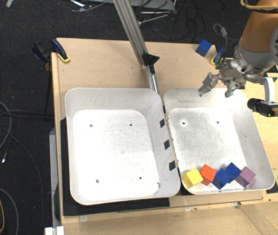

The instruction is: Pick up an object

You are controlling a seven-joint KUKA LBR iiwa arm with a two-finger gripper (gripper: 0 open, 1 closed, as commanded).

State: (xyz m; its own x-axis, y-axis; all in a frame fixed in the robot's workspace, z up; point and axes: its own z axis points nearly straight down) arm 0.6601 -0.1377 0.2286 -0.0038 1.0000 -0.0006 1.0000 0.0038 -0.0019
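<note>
Blocks: yellow block, orange block, blue block and purple block in a touching row along the near edge of the right bin.
Left bin: beside the right bin, edges meeting.
Gripper: above the right bin's far rim, fingers spread apart, grasping nothing, well apart from the blocks.
Bench: another blue cube at the far edge, outside the bins.
</note>
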